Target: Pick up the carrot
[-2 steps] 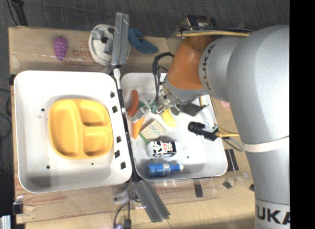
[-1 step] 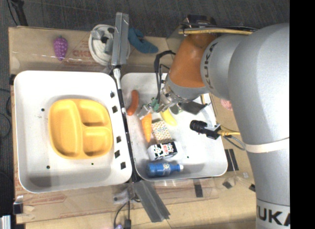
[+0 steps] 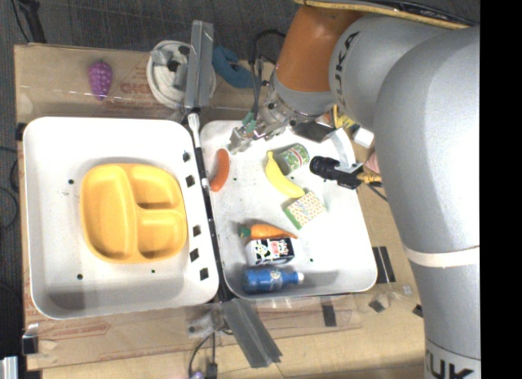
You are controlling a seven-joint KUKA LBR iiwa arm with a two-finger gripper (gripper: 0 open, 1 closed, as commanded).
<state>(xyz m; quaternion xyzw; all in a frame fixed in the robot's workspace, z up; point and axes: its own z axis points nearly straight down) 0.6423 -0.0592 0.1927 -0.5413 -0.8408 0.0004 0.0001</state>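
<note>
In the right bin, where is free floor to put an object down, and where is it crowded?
Free: the right bin's floor right of the carrot and below the sponge; also left of the banana. Crowded: the carrot, milk carton and blue bottle cluster.

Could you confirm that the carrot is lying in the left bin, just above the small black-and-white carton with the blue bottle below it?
Not quite: the camera view shows the carrot in the right bin, not the left one. The rest holds: it lies just above the small black-and-white carton, with the blue bottle below that.
</note>
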